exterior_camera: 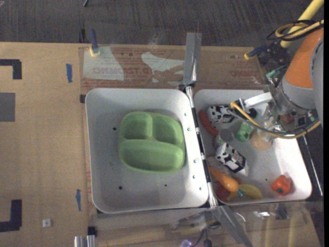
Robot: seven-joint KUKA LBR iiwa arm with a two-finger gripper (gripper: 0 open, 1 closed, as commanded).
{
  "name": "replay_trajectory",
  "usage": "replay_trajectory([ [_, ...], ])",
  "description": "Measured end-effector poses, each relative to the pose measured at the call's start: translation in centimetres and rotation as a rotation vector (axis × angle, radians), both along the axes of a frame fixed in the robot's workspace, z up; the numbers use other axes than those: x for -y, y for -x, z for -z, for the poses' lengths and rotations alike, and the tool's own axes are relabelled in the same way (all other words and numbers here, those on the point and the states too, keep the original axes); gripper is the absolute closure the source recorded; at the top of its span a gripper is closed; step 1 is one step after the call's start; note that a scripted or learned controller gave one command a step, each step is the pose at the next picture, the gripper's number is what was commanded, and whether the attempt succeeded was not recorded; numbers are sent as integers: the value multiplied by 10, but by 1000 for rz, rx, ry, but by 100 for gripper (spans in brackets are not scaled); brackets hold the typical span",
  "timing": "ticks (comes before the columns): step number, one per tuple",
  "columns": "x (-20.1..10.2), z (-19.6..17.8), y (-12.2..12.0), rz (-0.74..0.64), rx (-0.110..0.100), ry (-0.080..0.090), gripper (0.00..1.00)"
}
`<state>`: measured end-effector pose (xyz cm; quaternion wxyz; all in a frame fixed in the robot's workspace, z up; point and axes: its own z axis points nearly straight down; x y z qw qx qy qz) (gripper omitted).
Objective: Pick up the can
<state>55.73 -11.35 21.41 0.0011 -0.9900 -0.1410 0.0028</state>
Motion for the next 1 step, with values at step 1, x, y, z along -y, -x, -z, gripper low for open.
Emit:
replay_trajectory([
  [1,-42,30,-32,54,4,2,100],
])
